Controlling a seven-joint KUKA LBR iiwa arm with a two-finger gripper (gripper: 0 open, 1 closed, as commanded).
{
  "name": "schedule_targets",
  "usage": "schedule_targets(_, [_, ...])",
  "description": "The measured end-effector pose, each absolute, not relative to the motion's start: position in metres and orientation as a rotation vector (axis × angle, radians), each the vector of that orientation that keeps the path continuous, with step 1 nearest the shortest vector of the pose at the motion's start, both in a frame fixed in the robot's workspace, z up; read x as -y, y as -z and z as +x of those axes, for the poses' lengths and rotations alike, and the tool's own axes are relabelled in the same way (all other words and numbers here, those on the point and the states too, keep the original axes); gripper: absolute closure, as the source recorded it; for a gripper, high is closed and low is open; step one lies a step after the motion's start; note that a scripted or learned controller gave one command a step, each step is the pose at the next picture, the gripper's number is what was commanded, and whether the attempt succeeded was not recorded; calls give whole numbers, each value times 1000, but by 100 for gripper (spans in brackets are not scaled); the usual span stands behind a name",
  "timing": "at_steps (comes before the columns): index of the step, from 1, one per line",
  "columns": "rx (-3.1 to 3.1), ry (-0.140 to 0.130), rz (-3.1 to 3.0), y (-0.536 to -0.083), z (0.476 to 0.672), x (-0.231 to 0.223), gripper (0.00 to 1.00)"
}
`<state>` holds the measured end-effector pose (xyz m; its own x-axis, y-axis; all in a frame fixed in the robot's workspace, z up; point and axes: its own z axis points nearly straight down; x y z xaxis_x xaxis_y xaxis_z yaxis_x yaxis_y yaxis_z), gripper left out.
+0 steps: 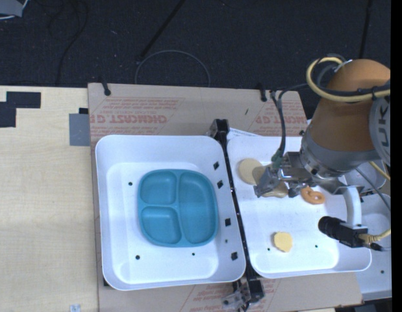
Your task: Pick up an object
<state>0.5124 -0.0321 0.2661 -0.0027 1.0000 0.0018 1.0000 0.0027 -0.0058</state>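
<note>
Two shallow white bins stand side by side on the worktop (38, 207). Nearest, a small yellow piece (283, 242) lies in the right bin (304, 257). The left bin (116, 252) holds a teal divided plate (176, 207). Farther back in the right bin, an orange ring (312, 195) lies just beside the end effector (273, 186); I cannot tell whether it is apart or together. A tan disc (247, 170) rests just beyond.
</note>
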Motion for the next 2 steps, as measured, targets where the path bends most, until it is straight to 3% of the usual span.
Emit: schedule_targets(2, [2222,-6,-2213,-239,520,-58,100])
